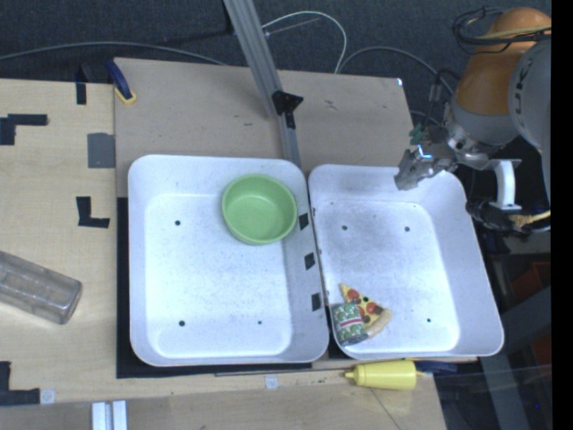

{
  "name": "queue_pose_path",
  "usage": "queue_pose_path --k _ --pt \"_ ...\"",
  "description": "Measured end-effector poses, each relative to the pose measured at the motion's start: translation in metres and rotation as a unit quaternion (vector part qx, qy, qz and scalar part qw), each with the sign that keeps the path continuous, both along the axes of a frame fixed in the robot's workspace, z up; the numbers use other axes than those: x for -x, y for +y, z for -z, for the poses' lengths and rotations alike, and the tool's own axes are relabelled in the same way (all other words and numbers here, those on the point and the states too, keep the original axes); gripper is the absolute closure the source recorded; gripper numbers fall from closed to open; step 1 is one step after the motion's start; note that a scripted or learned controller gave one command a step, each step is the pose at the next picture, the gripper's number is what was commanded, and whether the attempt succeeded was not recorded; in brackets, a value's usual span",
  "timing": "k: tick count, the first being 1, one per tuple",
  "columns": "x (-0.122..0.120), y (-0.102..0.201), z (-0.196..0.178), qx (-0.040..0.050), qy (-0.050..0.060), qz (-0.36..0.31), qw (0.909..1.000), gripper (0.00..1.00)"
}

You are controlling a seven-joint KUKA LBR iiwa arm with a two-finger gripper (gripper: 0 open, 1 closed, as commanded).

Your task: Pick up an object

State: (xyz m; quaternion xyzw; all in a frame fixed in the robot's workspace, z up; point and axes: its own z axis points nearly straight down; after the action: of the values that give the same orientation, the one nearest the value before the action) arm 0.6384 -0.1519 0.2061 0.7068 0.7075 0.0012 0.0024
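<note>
Nearest the camera, a yellow bottle (387,374) lies on the bench just outside the right bin (448,267); a pizza-slice toy (359,313) rests in that bin's near left corner. Farther back, a green bowl (259,208) sits in the left bin (161,267). The gripper (410,174) hangs over the right bin's far edge, nothing visibly between its fingers; open or closed, cannot tell.

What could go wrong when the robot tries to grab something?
1. The flat toy pizza slice lies tight against the right white bin's near-left wall, so the jaws may hit the wall or slip off.
2. The gripper hovers at the far rim, well away from it, and could clip the rim descending.
3. The round green plastic bowl looks wide to pinch.
</note>
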Motion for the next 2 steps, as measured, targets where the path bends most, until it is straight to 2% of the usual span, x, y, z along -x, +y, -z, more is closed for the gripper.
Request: queue_pose_path --k 1,2 --pt "0.0 0.0 0.006 -0.0002 0.003 0.0 1.0 1.0" --pt "0.011 0.054 0.011 -0.0014 0.003 -0.002 1.0 1.0"
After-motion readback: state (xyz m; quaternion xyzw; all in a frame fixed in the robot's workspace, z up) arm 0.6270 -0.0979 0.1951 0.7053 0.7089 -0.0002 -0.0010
